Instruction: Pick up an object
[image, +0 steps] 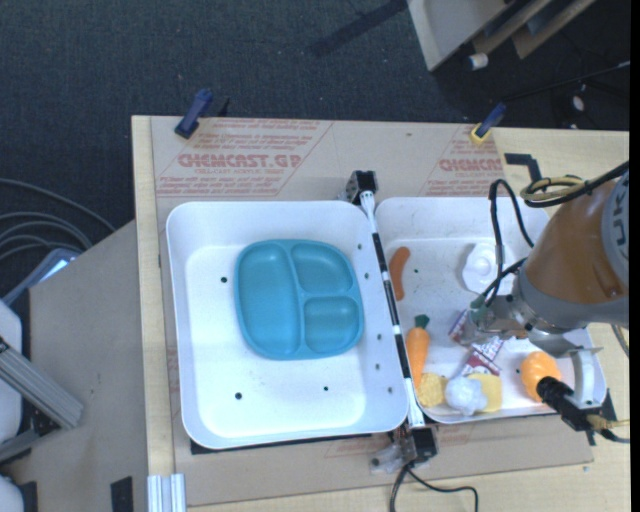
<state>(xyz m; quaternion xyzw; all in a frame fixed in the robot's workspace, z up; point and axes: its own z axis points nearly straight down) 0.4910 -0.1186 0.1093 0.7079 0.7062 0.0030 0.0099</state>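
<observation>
The robot's gripper (478, 335) hangs low in the right bin (440, 215), over a red-and-white packet (487, 350) beside a toy carrot (417, 348); its opening cannot be told.

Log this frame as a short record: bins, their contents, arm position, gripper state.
left bin: holds a blue divided plate, lying flat
right bin: holds toy food and small items
carrot: near the divider, green top pointing away from the camera
sausage: orange-brown, near the divider, farther back
white cup: toward the back of the right bin
near-edge cluster: yellow pieces, a white lump
orange object: at the near right
arm: over the right bin
gripper: low among the items; finger state not readable
</observation>
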